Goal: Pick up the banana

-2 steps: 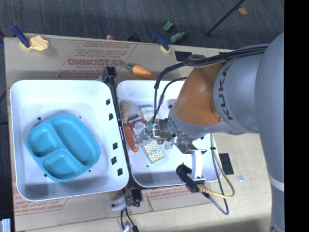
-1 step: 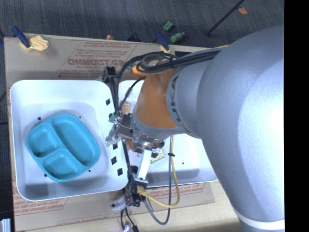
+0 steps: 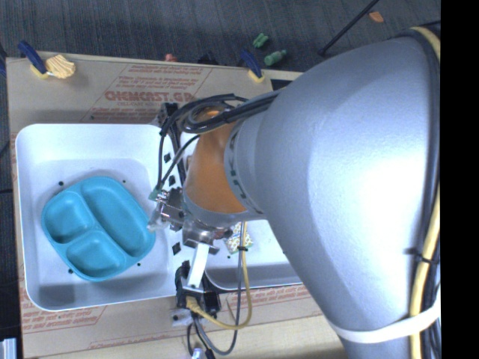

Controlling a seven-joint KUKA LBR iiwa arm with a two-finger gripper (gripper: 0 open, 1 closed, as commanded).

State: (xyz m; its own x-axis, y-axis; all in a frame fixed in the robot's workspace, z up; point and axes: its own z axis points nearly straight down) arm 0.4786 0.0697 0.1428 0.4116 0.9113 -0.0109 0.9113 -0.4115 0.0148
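My large grey arm (image 3: pixel 337 185) reaches in from the right and covers most of the right bin (image 3: pixel 254 275). Its orange band (image 3: pixel 209 178) sits over the divide between the two bins. Below the band, the gripper (image 3: pixel 168 215) points down at the right wall of the left bin, beside the blue plate. The arm's bulk hides whatever lies under it in the right bin.
A blue divided plate (image 3: pixel 96 226) lies in the left bin (image 3: pixel 45 148). A small speckled white, green and yellow thing (image 3: pixel 239 238) peeks out by the wrist over the right bin. Cardboard (image 3: pixel 142 88) borders the bins at the back, with clamps on its far edge.
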